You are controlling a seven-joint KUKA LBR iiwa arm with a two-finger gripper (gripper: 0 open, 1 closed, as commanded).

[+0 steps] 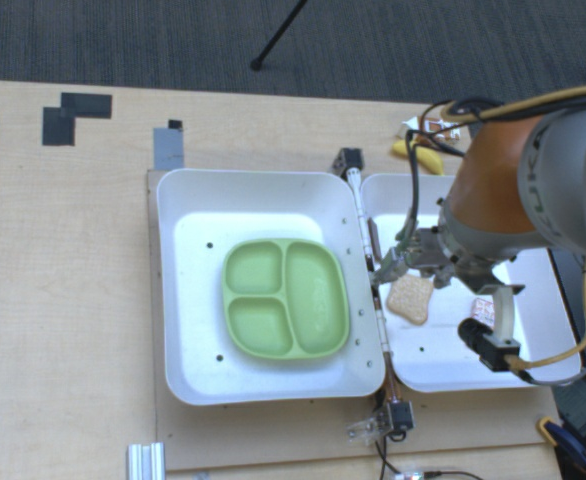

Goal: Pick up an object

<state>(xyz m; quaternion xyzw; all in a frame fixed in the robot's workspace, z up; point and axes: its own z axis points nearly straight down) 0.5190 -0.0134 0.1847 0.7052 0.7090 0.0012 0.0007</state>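
Observation:
A tan, toast-like slice (411, 301) lies in the right bin (443, 376), close to its left wall. My gripper (411, 268) hangs directly over the slice's upper edge, reaching in from the right under the grey and orange arm (503, 183). The view does not show whether the slice sits between the gripper's tips or just below them. A small red and white object (483, 309) lies to the right of the slice, partly hidden by the arm.
The left bin (188, 268) holds a green divided plate (285, 298). A yellow, banana-like item (420, 155) lies on the bench behind the right bin. Black cabling and a connector (488, 346) hang off the wrist over the right bin's front.

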